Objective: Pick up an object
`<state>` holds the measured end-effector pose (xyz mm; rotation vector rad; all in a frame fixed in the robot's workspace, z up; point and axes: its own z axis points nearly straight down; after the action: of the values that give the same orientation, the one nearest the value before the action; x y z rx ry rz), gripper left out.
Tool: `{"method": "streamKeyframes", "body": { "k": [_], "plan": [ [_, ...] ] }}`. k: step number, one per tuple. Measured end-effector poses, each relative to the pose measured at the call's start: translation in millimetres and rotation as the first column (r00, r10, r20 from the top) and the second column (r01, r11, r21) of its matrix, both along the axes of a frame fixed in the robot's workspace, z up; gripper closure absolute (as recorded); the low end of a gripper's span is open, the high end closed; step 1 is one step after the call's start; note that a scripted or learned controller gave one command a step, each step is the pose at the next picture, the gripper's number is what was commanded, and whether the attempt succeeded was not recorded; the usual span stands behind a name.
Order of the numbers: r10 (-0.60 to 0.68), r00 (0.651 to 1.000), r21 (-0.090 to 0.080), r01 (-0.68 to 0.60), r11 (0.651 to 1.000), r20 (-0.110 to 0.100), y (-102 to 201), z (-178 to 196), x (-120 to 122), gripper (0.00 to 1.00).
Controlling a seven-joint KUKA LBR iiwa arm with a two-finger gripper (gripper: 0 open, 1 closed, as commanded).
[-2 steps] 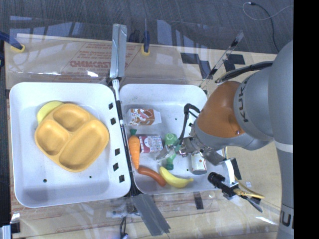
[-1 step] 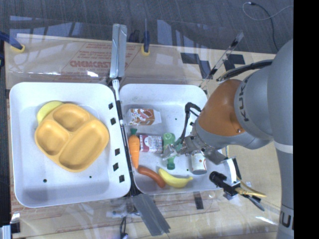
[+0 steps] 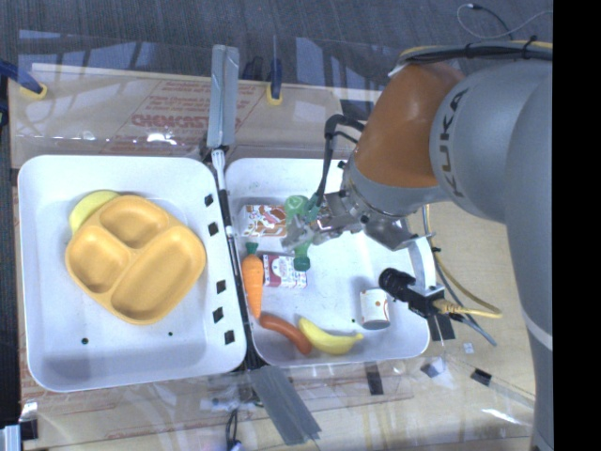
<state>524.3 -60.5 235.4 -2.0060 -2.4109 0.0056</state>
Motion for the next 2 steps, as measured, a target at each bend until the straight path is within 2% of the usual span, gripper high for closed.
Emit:
{"method": "streamKeyframes", "body": {
  "k": [1,2],
  "plan": [
    [0.0,1.0,0.0,0.0,1.0,0.0,0,0,0,0.0],
    [0.143,0.99,-0.001,-0.143,0.99,0.002,2,43,-33,0.0]
  ]
}}
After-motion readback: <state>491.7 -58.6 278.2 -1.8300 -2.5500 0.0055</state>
